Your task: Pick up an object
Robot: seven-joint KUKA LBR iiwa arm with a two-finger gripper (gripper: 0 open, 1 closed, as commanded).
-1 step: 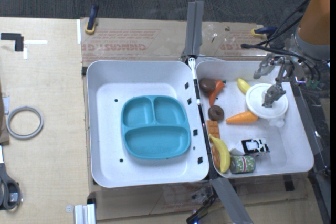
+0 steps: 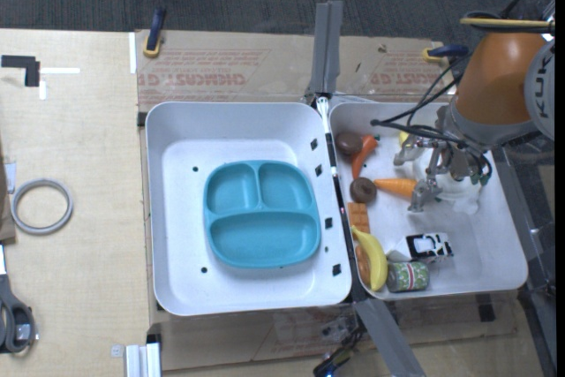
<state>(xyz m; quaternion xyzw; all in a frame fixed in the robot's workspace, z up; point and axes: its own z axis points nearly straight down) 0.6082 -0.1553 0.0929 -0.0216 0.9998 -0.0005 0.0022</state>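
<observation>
Right bin [image 2: 494,274]: 1 green can [image 2: 408,275] at 6 o'clock, 1 banana [image 2: 371,258] beside it at 7, 1 black-white block [image 2: 429,246] just above the can. Farther: 2 carrots [image 2: 395,186], 2 brown round items [image 2: 362,189] at 9–10. Left bin [image 2: 168,190]: 1 blue divided plate [image 2: 262,214], centre. Arm w/ orange band enters from 2 o'clock, gripper [image 2: 430,181] pointing down by the orange carrot's tip; fingers slightly apart, nothing between them.

The arm [image 2: 508,75] runs off the right edge, and its orange band hides the right bin's [image 2: 494,278] far corner. The gripper [image 2: 424,181] is a tangle of metal and cable against white; its fingers cannot be made out. Scissors [image 2: 13,322] are cut by the left edge.
</observation>
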